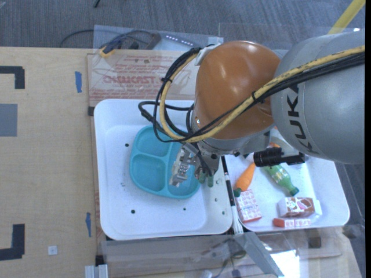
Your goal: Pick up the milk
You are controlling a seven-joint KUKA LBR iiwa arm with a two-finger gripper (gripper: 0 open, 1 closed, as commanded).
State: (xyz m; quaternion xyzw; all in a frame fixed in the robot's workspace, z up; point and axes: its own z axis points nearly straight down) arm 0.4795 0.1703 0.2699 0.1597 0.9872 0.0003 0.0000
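Milk carton (298, 206), is that the small box on its side, well apart from the jaws? asks a visitor at the bench.

"I take it to be," says the technician. "It lies in the right bin (333, 210), beyond the divider from the gripper (184, 171) and nearer the bench's front edge. The gripper hangs over the blue divided plate (148, 167) in the left bin (113, 155). I cannot tell whether the jaws are wide or narrow, because the arm's orange band (235, 88) crowds the view."

"So what does a good pick ask for?"

"The gripper should rise clear of the plate and cross the rims between the bins. It should pass the carrot (246, 177) and the green bottle (282, 178), which lie between the jaws and the carton. Then it should come straight down with the jaws wide across the carton's short side. A thin red strip (279, 222) lies just beside the carton, on the side toward the jaws, and must not be caught along with it."

"And the carton itself?"

"It is white with brown and red print, boxy and flat-sided, so I would expect a steady grip. The red-patterned box (249, 206), closer to the jaws, could be mistaken for it."
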